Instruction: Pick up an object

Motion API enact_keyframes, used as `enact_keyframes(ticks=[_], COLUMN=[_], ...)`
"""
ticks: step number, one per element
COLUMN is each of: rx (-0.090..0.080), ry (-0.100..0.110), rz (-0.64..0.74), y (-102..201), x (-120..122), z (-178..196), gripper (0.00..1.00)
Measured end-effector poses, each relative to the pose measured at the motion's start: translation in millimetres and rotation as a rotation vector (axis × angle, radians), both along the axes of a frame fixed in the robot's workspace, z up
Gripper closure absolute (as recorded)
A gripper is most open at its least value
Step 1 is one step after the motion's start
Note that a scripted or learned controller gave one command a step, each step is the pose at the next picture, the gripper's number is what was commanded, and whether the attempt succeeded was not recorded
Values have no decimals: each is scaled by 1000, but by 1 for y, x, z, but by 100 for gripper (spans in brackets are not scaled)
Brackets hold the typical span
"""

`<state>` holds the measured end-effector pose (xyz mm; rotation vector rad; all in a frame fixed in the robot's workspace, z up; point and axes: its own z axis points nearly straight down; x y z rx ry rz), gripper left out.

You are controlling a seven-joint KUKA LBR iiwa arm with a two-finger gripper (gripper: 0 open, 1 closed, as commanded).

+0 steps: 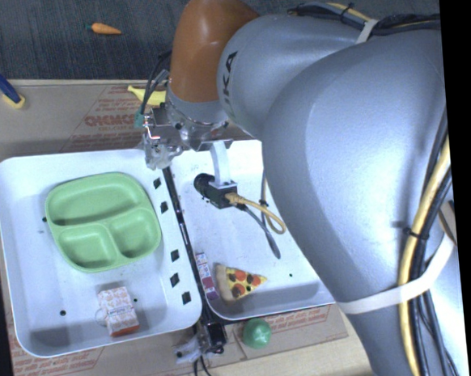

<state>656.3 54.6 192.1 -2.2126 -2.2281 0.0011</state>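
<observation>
My gripper (159,151) hangs over the far end of the wall between the two white bins, under the orange wrist band. A green divided plate (102,220) lies in the left bin (12,241), just left of the gripper. Near that bin's front sits a small orange and white carton (118,310). In the right bin (300,287), a toy pizza slice (240,282) lies near the front, with a small striped bar (203,273) beside it against the wall. Nothing shows between the gripper's tips.
A green ball (257,332) rests on the cardboard in front of the right bin. Behind the bins lie a yellow piece (141,91), a blue peg (5,88) and an orange bit (106,28). The arm's grey body covers most of the right bin.
</observation>
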Motion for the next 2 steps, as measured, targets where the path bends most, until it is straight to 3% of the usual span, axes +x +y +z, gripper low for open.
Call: enact_keyframes(ticks=[1,2], rx=[0,1], ry=[1,1], rz=[1,1], y=[76,165], x=[-7,-8], z=[12,72], gripper=[100,100])
